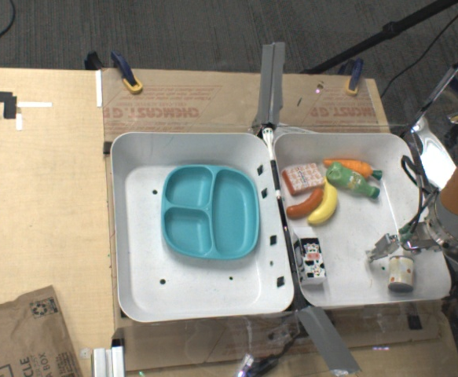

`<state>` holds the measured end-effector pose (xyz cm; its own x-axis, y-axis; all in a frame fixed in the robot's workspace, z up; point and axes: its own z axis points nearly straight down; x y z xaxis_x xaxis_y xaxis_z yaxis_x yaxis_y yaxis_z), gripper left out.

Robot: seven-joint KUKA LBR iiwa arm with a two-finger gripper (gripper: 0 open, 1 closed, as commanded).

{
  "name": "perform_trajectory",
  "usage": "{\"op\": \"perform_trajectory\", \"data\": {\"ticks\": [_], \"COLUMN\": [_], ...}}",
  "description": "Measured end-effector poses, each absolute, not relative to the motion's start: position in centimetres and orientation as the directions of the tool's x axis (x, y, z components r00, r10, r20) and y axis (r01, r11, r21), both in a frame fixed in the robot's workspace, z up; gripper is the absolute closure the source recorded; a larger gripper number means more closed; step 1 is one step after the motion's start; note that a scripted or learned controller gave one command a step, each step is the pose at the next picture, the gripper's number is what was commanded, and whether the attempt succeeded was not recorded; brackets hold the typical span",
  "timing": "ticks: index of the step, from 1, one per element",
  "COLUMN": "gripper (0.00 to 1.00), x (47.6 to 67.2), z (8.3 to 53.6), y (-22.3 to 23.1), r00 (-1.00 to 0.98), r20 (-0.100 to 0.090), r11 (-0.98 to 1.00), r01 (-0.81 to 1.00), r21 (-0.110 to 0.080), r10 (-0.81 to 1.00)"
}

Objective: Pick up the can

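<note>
**Status: can not yet secured, gripper alongside in the right bin**

Currently, beginning at the near edge of the right bin [346, 297], I note the can [401, 274] lying close to the near right corner. It is a pale, short cylinder, and it appears to rest on the bin floor rather than hang from anything. My gripper [387, 247] sits just beyond it and slightly toward the bin's middle, close to the can's top. I cannot tell from this view whether I am spread or pressed together; the metal parts there blur into one another. Nothing is visibly pinched.

Along the bin's left wall, near the front, a small black-and-white carton [311, 259] lies by itself, well apart from the can.

Farther back, toward the far edge, a cluster lies together: a banana [325, 205] touching a sausage [302, 206], a reddish packet [302, 177] beside them, a green bottle [352, 181] and a carrot [349, 166] behind it.

The left bin [134, 234] holds a teal divided plate [211, 211] near its centre.

Assessment: the approach looks largely complete, since I am already at the can. The grasp itself is unconfirmed, and the lift is outstanding. Closing squarely around the can and raising it clear of the bin floor remain to be done.
</note>
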<state>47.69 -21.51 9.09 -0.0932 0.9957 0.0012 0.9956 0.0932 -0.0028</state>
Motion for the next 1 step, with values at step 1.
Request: {"op": "perform_trajectory", "data": {"ticks": [1], "gripper": [0.00], "x": [47.69], "z": [9.10], "y": [-21.53], "r00": [-0.093], "r20": [0.001], "r11": [0.093], "r01": [0.996], "r21": [-0.002], "r10": [0.996]}}
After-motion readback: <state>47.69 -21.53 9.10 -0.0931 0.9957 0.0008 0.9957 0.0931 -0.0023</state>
